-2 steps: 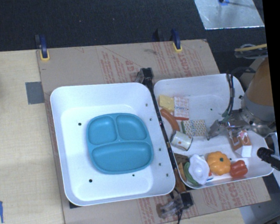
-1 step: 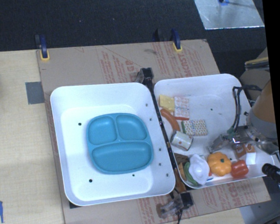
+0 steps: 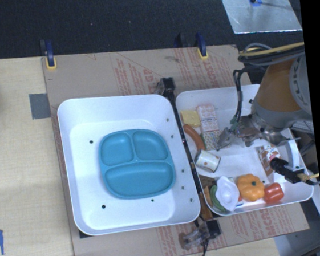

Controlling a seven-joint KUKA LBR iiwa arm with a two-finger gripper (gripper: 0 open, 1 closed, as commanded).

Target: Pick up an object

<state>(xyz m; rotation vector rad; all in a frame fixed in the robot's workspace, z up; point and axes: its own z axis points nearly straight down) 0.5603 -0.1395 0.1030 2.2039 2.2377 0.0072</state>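
The gripper [image 3: 234, 135] hangs over the right bin [image 3: 225, 95]; I cannot tell its opening. Around six o'clock lie a pumpkin [image 3: 250, 187], tomato [image 3: 273, 192] and cup [image 3: 207, 161], tightly packed, so a grasp may slip or snag neighbours.

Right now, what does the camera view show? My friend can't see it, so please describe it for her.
A grey and orange robot arm reaches from the right, its hand low over the right white bin, which holds toy food: an orange pumpkin, a red piece, a small white cup and others. The left white bin holds a blue divided plate.
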